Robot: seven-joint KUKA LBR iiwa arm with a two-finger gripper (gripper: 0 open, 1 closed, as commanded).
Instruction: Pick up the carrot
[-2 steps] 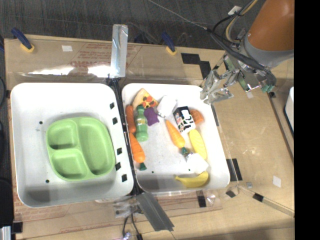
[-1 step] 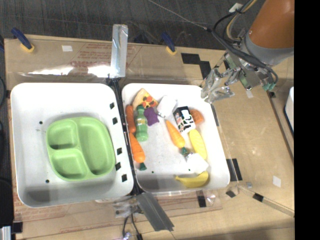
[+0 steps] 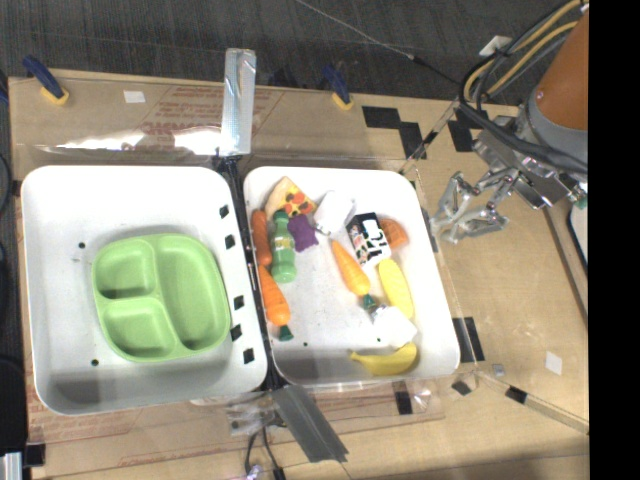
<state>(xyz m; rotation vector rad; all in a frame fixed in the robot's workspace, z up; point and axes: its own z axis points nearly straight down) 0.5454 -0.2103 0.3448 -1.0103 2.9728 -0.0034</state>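
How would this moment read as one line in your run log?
phase: approach | metal two-finger gripper: outside right white bin, holding nothing | orange carrot: lying in bin, untouched | green divided plate: left bin

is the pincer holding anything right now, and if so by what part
Nothing is held. The pincer hangs over the bench, right of the right bin, and the carrot lies in that bin.

A robotics lab — a taped cardboard-covered bench (image 3: 520, 298) carries two white bins (image 3: 40, 268), toy food, and clamps (image 3: 45, 80).
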